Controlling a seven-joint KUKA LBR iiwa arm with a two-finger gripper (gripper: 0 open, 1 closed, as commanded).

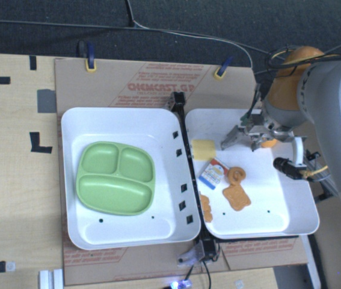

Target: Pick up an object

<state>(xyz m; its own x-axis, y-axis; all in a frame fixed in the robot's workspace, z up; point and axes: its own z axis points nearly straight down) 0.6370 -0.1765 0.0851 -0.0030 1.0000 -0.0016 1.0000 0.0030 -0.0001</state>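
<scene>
**Claw open above the right bin, nothing between its fingers**

Claw [237,136] of the grey arm hangs over the upper part of the right bin [290,218], and it points toward the left side of the view. Its two fingers are spread apart like a small fork, and I see no object between them. A small orange piece shows at the wrist behind the fingers, but I cannot tell what it is.

Several objects lie in the right bin. The yellow block [203,149] rests near the divider between the bins, just left and a little below the fingertips, not touching them. Below it lies a small packet [211,174] with blue, white and red colours. Just beside the packet on the right is a brown spiral piece [237,174], and under this one a flat brown piece [237,197] like a biscuit. A further small orange-brown piece [205,208] lies at the left wall of this bin, near the bottom.

The left bin [80,125] holds a green plate [115,178] with three compartments, lying flat in the middle.

Both bins stand on a cardboard sheet [158,83], which is held by two clamps at its far edge.
</scene>
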